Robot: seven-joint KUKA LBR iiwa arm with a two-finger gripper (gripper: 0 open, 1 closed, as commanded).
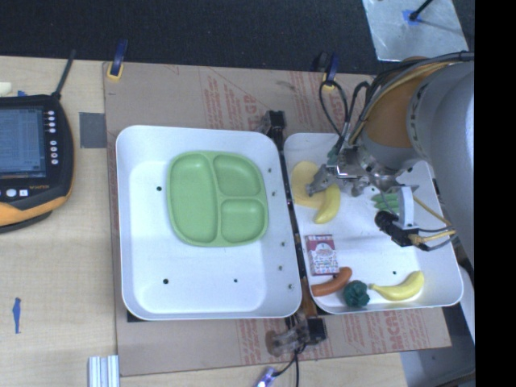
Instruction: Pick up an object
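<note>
My gripper [332, 181] hangs low over the upper left part of the right bin [363, 252], just above a small yellow banana [328, 206]. A pale yellow piece [304, 179] lies to the gripper's left, against the bin's wall. Further down the bin sit a red-and-white card box [322, 254], an orange sausage [331, 281], a dark green broccoli piece [355, 294] and a second banana [399, 288]. A green item [388, 202] lies partly under the arm.
The left bin [145, 264] holds a green divided plate [217, 197]. A teach pendant [28, 160] lies on the bench at far left. The arm's grey body and cables cover the right bin's upper right corner.
</note>
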